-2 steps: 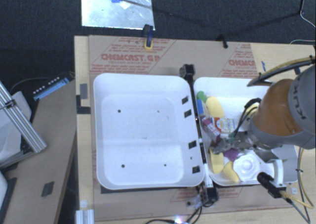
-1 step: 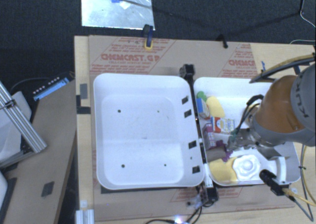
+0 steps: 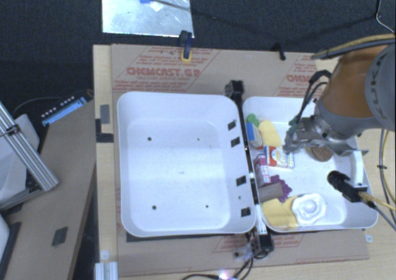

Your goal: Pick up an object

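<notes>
Across the right bin, mixed items; left bin bare.

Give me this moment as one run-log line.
arm: over right bin | gripper: low above small carton | grasp: not confirmed | left bin: untouched

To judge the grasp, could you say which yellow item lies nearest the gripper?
The upper yellow item, just left of the gripper; the other lies at the bin's bottom edge.

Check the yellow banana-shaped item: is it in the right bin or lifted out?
In the bin. The yellow banana-shaped item lies on the right bin's floor, left of the gripper, among other objects.
</notes>
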Controlling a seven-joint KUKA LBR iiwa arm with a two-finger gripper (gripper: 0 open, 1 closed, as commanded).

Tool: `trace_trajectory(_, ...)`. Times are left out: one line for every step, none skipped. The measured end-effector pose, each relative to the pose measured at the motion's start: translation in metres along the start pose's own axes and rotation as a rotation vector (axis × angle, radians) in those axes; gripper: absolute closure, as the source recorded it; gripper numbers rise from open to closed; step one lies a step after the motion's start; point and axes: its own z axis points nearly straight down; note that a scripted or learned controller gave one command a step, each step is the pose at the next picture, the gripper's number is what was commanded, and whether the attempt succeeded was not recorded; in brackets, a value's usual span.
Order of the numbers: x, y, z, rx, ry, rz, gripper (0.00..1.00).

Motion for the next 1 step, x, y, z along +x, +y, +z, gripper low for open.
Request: trace_trajectory(-0.0381, -0.0456, -0.2058, -0.007, -0.004, 0.006, 1.00)
